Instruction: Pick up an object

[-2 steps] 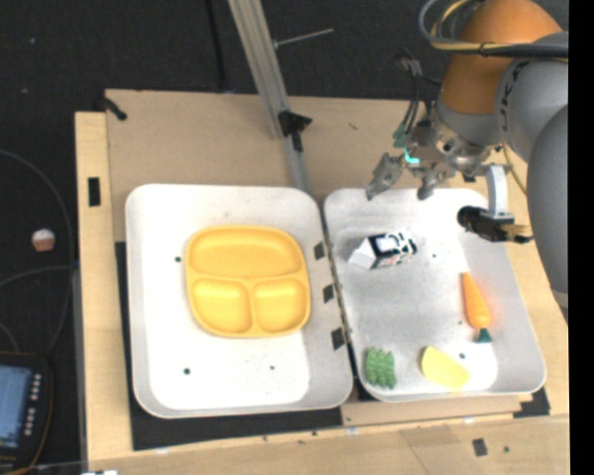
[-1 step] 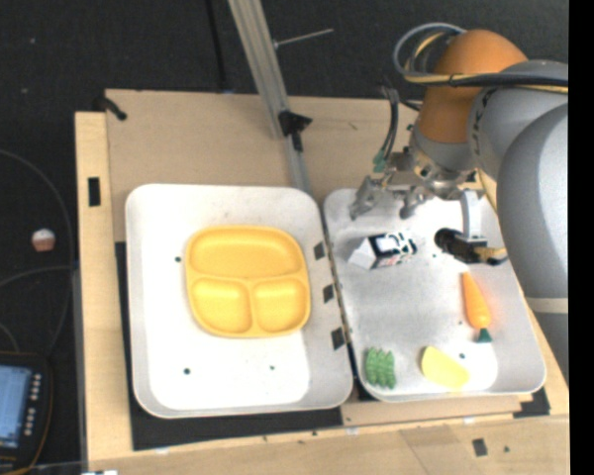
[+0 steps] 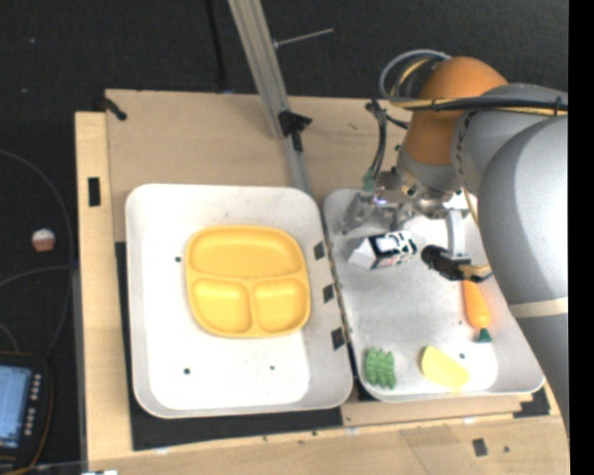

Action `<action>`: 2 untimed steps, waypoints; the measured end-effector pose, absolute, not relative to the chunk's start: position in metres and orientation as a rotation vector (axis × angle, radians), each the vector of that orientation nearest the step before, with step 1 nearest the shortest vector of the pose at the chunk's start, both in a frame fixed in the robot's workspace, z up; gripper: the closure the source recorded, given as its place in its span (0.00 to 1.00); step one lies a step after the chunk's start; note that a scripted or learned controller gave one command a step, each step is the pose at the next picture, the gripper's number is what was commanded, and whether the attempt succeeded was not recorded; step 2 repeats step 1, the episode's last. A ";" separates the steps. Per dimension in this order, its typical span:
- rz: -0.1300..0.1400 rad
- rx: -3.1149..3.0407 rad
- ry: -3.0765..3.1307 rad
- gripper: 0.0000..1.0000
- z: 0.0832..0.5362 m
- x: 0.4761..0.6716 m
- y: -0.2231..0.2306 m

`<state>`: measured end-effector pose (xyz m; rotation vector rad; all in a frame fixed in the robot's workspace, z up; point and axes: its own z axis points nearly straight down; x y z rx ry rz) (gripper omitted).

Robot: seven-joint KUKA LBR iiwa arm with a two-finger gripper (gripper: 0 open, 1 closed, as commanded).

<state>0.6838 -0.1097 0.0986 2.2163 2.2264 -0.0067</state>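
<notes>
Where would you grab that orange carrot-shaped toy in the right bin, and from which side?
Probably across the middle of the orange carrot-shaped toy, coming straight down from above. It lies flat on the right white bin, its long body running top to bottom in view with the green tip lowest, so fingers closing across its narrow width should fit.

divided tray (image 3: 246, 281) in left bin (image 3: 158, 364); carrot (image 3: 476, 306), lemon (image 3: 444, 368), carton (image 3: 384, 250) in right bin (image 3: 396, 315)
</notes>
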 end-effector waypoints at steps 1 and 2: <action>-0.002 2.209 2.224 1.00 0.114 0.686 -0.111; -0.002 2.209 2.224 1.00 0.114 0.686 -0.111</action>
